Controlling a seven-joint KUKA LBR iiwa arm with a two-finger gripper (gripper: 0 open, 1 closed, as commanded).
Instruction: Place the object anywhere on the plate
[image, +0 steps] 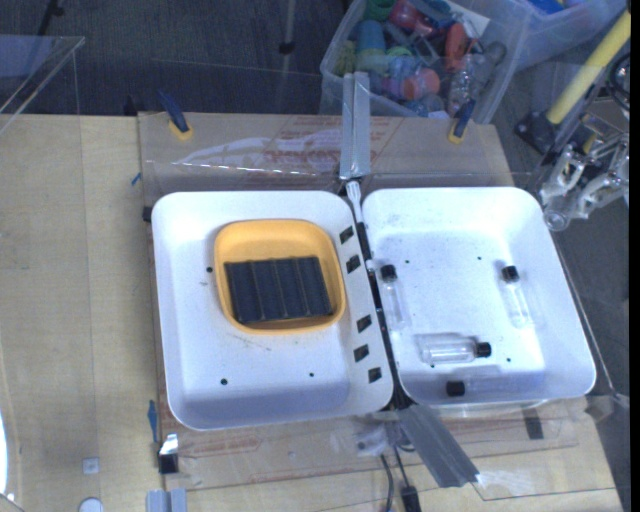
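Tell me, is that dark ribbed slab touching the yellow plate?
Touching. The camera view shows the dark slab lying flat inside the yellow plate, rim visible all around.

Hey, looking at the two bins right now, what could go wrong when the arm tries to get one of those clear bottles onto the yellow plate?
1. The clear bottles in the right bin are transparent against white, so they may be hard to locate, and round enough to roll or slip.
2. The yellow plate already carries a dark ridged block covering most of it, leaving little bare surface, so a bottle might roll off.
3. The gripper sits outside the right bin and must cross the raised divider.
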